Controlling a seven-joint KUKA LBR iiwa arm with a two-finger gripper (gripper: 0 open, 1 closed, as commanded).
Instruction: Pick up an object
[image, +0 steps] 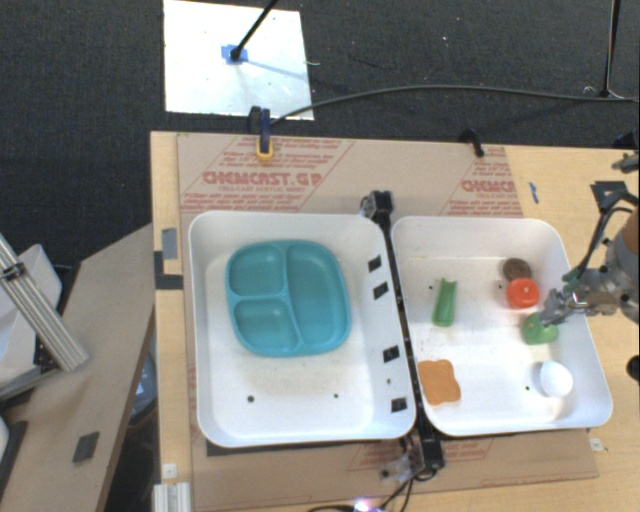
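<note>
In the camera view, two shallow white bins are sitting side by side on the bench. The left bin (205, 330) is carrying a teal divided plate (289, 298), which is lying flat toward the bin's middle, a little nearer its far edge.

The right bin (480, 235) is holding several small things. A green stick-shaped piece (444, 302) is lying near the bin's left edge, about midway along it. An orange flat piece (438, 381) is resting in the near left corner. A brown round piece (516, 268) is sitting toward the far right corner, and a red round piece (522, 292) is lying just beside it on its near side, the two looking as if they are touching. A white egg-shaped piece (554, 380) is lying in the near right corner. A green rounded piece (540, 330) is sitting by the right edge, between the red piece and the white one.

The arm is reaching in over the right bin's right edge, and the gripper (556, 306) is hanging right at the green rounded piece; whether its claw is spread or pressed together, I cannot tell, since the metal parts are blurring together there
</note>
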